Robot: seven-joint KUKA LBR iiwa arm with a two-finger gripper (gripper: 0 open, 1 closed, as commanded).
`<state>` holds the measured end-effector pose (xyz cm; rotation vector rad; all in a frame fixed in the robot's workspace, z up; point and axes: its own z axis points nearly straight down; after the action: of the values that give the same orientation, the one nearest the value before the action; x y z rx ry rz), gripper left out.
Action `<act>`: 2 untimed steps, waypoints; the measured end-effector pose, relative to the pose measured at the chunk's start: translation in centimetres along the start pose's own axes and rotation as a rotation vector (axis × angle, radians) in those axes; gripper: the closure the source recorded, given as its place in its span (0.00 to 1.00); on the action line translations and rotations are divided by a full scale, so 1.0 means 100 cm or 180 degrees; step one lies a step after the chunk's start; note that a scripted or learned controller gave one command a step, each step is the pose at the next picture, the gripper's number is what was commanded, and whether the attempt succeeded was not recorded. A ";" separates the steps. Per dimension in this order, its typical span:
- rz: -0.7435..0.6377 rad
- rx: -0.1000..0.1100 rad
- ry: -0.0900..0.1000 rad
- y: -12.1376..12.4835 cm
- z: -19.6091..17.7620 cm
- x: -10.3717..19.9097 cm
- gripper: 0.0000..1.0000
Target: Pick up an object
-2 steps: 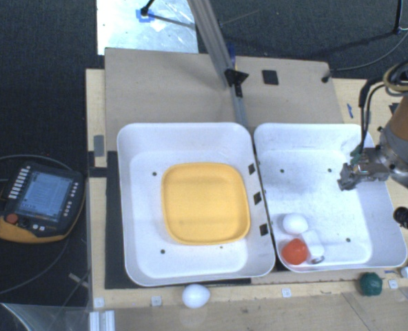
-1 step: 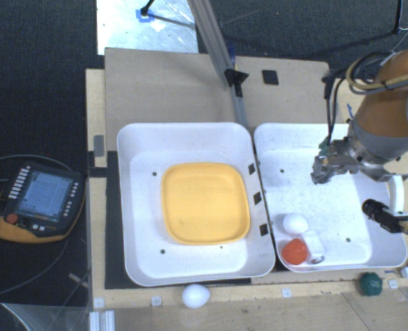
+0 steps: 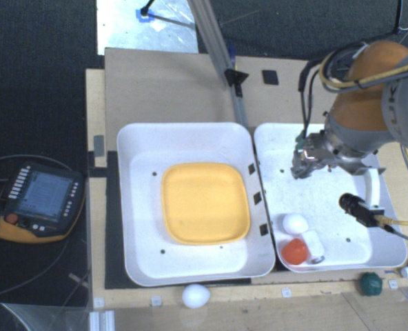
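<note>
Off the right bin: white egg, green ball on the bench. In its near corner: red ball, white ball, small white bottle. Gripper at its far end, nothing between the fingers. Yellow plate in the bin beside it.

A white egg, a red ball and a small white bottle huddle together in the right bin's near-left corner.
</note>
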<state>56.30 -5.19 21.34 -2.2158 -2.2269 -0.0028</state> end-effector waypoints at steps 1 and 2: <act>0.0004 -0.0001 -0.0001 0.025 -0.005 0.040 1.00; 0.0001 -0.0001 0.0000 0.047 -0.017 0.092 1.00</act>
<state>60.95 4.00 23.07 -2.2164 -2.2266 -0.0031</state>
